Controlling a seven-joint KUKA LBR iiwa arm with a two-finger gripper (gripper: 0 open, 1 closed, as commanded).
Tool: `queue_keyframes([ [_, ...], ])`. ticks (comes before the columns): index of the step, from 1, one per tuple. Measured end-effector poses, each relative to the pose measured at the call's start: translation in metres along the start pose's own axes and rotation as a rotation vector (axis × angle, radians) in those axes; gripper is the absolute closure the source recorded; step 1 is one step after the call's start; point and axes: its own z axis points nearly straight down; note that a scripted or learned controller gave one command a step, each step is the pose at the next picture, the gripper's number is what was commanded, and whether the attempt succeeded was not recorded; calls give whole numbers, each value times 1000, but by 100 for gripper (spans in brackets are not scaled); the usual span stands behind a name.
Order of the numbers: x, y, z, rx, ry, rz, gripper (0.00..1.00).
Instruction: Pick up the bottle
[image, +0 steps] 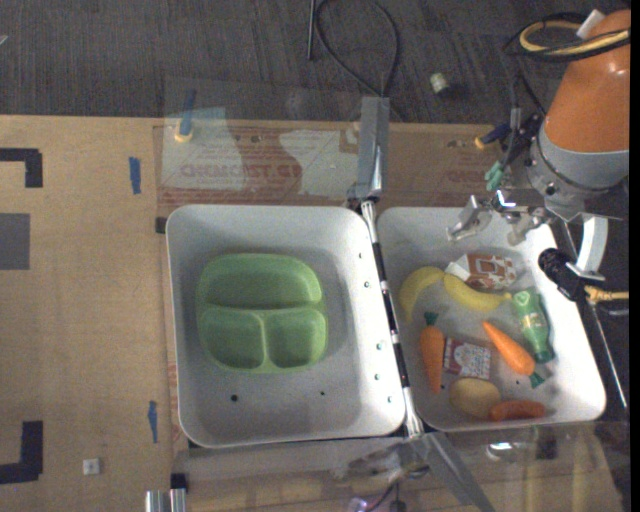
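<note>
- Bottle (533, 326): green, with a paler label, it lies in the right bin (590, 395) close to that bin's right wall, about midway down the wall.
- Its long axis runs roughly from the far side of the bin toward the near side, tilted a little; the darker end points to the near right, toward a small dark cap-like bit beside an orange carrot (508, 347).
- Gripper (497, 217) hangs over the far edge of the same bin, above a brown-and-white packet (487, 268).
- Two metal fingers (466, 222) splay apart with nothing between them, so it reads as spread wide and carrying nothing.
- From the gripper, the bottle lies toward the near side of the bin and slightly to the right in the camera view; a banana (476, 295) and the packet sit between the two.
- Judgement: the coming move is a short shift toward the near right, then a descent, with the fingers closing across the bottle's narrow width, that is, roughly left to right in the view.
- Risk, as I judge it: the carrot touches or nearly touches the bottle's left side and the bin wall is close on the right, leaving little room for either finger.
</note>
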Motion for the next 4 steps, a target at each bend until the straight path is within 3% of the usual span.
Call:
queue_keyframes([
  [1, -64, -2, 67, 0, 1, 142, 0],
  [2, -64, -2, 67, 0, 1, 142, 0],
  [3, -60, -23, 90, 1, 1, 32, 0],
  [4, -36, 5, 178, -8, -2, -205, 0],
])
